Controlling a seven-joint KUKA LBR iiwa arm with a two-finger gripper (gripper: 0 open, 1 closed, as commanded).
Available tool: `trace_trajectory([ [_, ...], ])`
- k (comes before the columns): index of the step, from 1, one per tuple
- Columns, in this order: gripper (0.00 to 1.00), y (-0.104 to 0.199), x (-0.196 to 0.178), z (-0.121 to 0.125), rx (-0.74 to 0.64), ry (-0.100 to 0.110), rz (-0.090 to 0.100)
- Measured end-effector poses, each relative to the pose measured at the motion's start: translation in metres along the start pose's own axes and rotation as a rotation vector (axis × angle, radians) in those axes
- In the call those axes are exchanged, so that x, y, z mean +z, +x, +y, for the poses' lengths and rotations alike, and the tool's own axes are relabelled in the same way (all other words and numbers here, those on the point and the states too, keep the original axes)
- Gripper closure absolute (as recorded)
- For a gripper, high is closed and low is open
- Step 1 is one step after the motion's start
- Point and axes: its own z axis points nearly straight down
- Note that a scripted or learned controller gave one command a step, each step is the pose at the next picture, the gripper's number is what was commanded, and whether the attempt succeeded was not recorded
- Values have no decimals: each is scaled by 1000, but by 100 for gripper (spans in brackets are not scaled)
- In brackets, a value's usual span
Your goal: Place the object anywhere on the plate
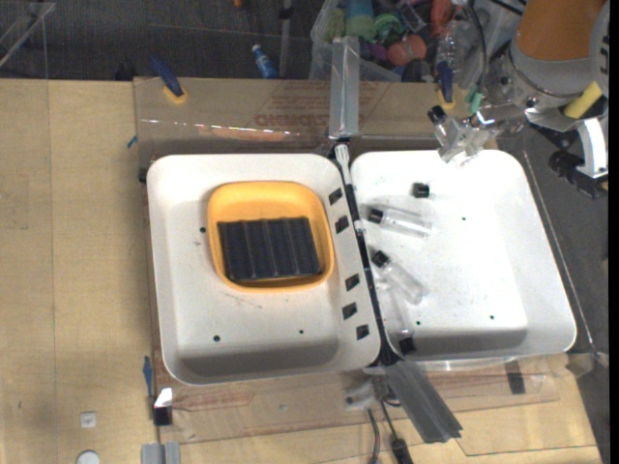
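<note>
The tool (pixel 462 135) hangs over the far rim of the right bin (pixel 503 288), near its 11 o'clock corner; whether it is released or clenched I cannot tell, and nothing is visible in its grasp. The likeliest object is a clear plastic tube with a dark cap (pixel 398 220), lying on the bin floor at about 7 o'clock from the tool, near but apart; its long axis runs roughly 10 to 4 o'clock, cap at the 10 o'clock end. A second clear tube (pixel 397 276) lies further along the same 7 o'clock bearing, close to the dividing wall; a small black piece (pixel 420 190) sits between the tool and the first tube. The plate (pixel 269 235), an orange dish with a dark ribbed insert, rests in the left bin (pixel 184 288), at about 8 o'clock from the tool and well apart across the divider. The bin floors are smooth, white and shallow; the clear tubes may roll or slip. Room around the first tube looks adequate; the second has little on its divider side.
</note>
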Motion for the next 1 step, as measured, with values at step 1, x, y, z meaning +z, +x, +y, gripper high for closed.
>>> trace_trajectory([
  [1,100,-15,-15,-4,-37,0,0],
])
